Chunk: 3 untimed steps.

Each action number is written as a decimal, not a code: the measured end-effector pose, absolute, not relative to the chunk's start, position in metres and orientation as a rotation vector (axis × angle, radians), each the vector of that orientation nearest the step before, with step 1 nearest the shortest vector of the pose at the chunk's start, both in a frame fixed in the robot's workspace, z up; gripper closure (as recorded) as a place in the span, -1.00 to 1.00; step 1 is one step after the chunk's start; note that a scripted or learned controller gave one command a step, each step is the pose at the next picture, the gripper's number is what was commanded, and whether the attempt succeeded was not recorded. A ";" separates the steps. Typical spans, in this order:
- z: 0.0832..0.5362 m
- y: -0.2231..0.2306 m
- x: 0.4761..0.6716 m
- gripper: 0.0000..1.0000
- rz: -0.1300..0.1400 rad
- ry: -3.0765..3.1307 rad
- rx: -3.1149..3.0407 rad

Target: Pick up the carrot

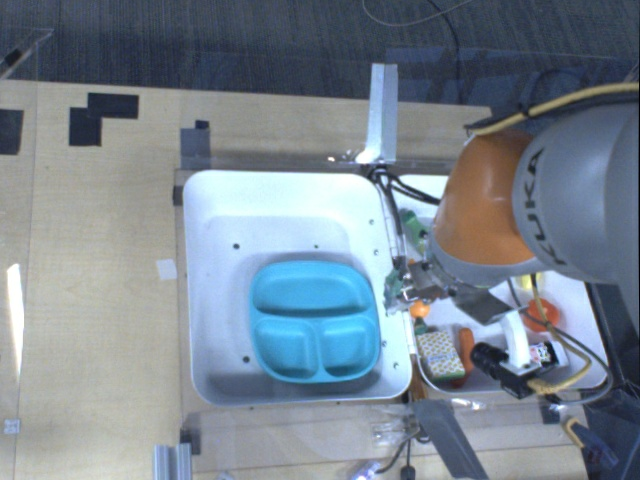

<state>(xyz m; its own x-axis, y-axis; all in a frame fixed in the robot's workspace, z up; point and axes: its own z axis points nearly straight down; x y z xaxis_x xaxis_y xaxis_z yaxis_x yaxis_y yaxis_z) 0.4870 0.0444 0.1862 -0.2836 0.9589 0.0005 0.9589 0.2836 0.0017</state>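
Note:
My gripper [408, 290] is low over the left edge of the right bin [432, 376], close to the wall between the two bins. A small orange tip [421, 310] shows just below it and looks like part of the carrot; the rest is hidden by the gripper. Whether the gripper touches it I cannot tell. An orange-red elongated thing [465, 341] lies a little to the right in the same bin. The grey arm with its orange band [480, 208] covers most of that bin.
The left bin [215, 268] holds a blue divided plate [315, 320]. In the right bin a speckled green-and-beige block [441, 354] lies near the front wall, and a red-orange thing [545, 314] sits at the right. A metal post [383, 108] stands behind the bins.

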 end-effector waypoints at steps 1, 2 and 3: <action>0.185 -0.041 0.488 1.00 0.005 2.484 1.916; 0.210 0.013 0.489 1.00 0.007 2.564 1.806; 0.210 0.013 0.489 -1.00 0.007 2.564 1.806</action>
<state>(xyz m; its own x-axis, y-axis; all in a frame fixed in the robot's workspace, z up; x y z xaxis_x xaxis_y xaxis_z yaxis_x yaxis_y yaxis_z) 0.4885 0.0130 0.2102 -0.3367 0.9416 -0.0019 0.9416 0.3367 0.0069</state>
